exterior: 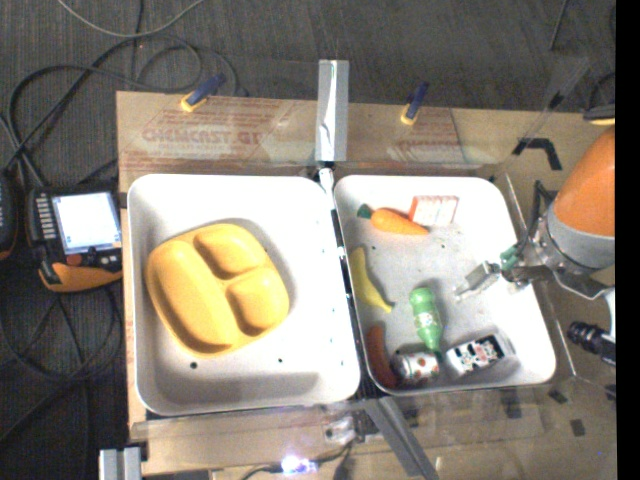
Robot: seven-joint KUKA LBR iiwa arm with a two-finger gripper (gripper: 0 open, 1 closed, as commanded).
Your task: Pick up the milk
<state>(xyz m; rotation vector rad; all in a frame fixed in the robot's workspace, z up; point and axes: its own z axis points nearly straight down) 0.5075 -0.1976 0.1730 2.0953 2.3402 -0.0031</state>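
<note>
White right bin (520, 228) holds the milk (479, 354), label unreadable; tool (478, 280) open, well apart.

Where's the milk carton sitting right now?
The small white milk carton lies in the right white bin, at its near edge, beside the can and just below the green bottle.

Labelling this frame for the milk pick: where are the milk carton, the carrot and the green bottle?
milk carton (434, 210): camera view, on its front face.
carrot (399, 223): camera view, middle of the orange body.
green bottle (426, 317): camera view, middle of its body.
</note>
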